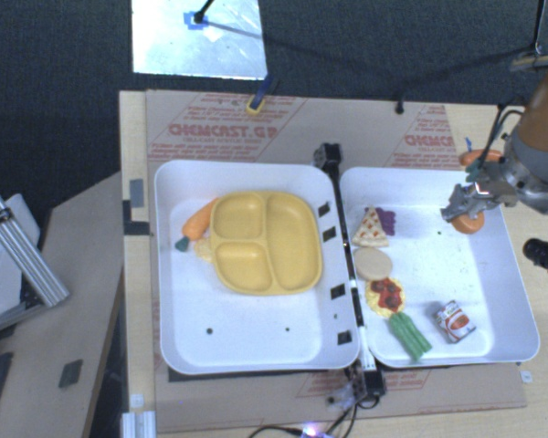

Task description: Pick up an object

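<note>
The arm enters from the right and its pincer hangs low over the far right part of the right bin, directly above a small orange object, so the step in hand appears to be the approach to a grasp; whether the pincer is spread or pressed together cannot be told. The next move likely calls for a short descent centred on that object. The pincer covers the object's upper part, leaving its identity unclear, and a carrot in the left bin lies partly under the yellow tray.
</note>
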